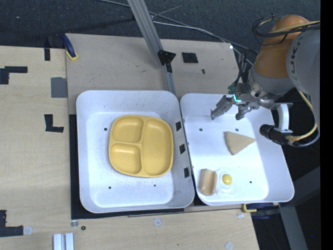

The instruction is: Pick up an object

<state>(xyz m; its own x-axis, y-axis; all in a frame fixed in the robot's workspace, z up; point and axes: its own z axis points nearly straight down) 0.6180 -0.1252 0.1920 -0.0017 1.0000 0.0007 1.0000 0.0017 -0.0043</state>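
Nearest the camera, at the front of the right bin (270,189), a small tan cylinder-like piece (207,182) is lying just beside a toy fried egg (226,180), the two nearly touching. A little further back, a tan wedge (238,142) is resting alone on the bin floor, well apart from both. In the left bin (88,139), a yellow divided plate (141,145) is sitting by itself in the middle. Further back still, the gripper (229,110) is hovering over the rear part of the right bin with its fingers spread apart and nothing between them, so no object is being held yet. The wedge looks like the closest candidate, but its sloped faces could be letting it squirt out as the fingers close. Going for the front pair instead is risking a knock to the egg, since the two are crowding each other near the bin's front wall.
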